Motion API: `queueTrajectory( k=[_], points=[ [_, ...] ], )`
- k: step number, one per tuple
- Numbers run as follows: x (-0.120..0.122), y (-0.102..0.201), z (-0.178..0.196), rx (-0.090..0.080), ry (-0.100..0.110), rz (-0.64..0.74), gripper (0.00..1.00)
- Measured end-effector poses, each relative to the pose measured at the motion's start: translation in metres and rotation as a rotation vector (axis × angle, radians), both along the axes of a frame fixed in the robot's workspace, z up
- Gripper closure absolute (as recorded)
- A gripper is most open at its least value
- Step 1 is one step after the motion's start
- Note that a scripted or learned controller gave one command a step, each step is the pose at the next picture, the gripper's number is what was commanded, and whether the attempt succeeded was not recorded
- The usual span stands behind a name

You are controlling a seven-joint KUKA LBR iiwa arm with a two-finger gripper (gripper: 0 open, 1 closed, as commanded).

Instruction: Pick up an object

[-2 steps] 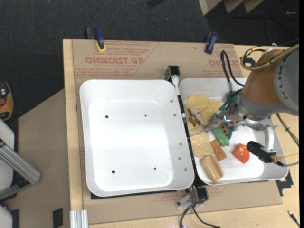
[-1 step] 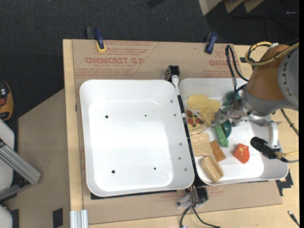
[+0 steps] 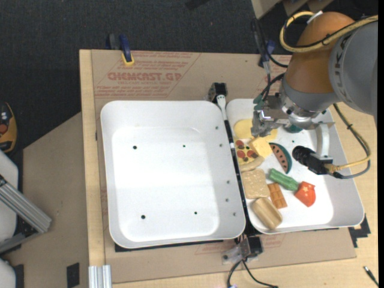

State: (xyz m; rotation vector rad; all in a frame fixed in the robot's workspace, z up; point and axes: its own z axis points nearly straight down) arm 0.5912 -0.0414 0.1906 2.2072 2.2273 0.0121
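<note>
Red print "CHEMCAST GP" runs across the brown board [image 3: 150, 71] behind the bins

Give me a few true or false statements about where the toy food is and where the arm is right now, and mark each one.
1. All the toy food lies in the right bin. True.
2. The red pepper lies in the left bin. False: it lies in the right bin, near the green vegetable.
3. The gripper is over the far end of the right bin, near the yellow cheese piece. True.
4. The watermelon slice is held up in the air. False: it lies on the bin floor beside the cheese piece.
5. The bread roll lies at the near end of the right bin. True.
</note>
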Motion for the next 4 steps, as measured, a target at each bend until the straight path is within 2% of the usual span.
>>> queueTrajectory(
  k=[1,2,3,4],
  points=[
    [0.024,0.098,0.065,0.002,-0.001,0.002,1.0],
    [0.037,0.226,0.184,0.007,-0.008,0.006,1.0],
    [0.002,0.27,0.337,0.008,-0.01,-0.001,1.0],
    [-0.065,0.191,0.282,-0.003,0.018,-0.015,1.0]
  ],
)
